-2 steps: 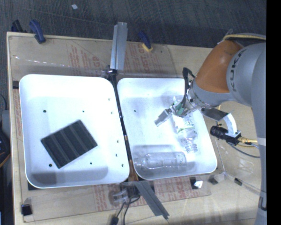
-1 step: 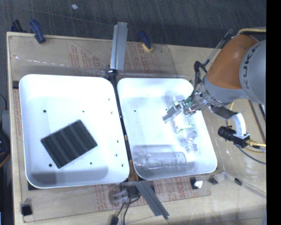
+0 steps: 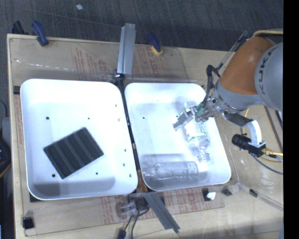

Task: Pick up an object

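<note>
Tool [image 3: 185, 117] low in right bin [image 3: 154, 96], clear bottle [image 3: 198, 138] just beside

Clear plastic bottle [image 3: 197, 136] upright-ish, right bin's right side; second clear bottle [image 3: 170, 170] flat along front wall.

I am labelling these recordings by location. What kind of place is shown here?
Probably a robotics lab or test bench. Two white bins, left and right, sit on a wooden bench held by clamps, and a robot arm reaches over clear plastic bottles in the right bin.
</note>
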`<state>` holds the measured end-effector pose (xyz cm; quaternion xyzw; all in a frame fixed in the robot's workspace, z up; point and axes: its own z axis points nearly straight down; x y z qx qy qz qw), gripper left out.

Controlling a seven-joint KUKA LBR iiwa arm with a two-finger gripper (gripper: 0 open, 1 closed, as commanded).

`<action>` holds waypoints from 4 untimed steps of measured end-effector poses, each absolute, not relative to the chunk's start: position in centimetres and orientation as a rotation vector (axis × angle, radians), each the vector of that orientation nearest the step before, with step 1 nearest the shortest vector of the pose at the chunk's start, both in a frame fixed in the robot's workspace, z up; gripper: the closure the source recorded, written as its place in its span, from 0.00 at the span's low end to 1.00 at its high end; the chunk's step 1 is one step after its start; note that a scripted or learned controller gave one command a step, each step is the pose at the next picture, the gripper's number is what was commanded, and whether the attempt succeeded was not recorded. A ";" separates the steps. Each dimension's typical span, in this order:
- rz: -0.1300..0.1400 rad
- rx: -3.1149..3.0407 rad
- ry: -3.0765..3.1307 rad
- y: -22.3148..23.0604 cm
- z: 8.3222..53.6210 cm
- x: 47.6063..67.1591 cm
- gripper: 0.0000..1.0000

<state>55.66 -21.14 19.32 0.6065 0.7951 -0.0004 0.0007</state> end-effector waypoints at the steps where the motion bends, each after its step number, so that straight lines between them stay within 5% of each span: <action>1: 0.000 1.705 2.640 -18.6 22.8 50.4 0.00; 2: -0.002 2.030 2.399 -21.0 18.0 60.5 0.00; 4: -0.001 2.030 2.399 -21.0 18.0 60.5 0.00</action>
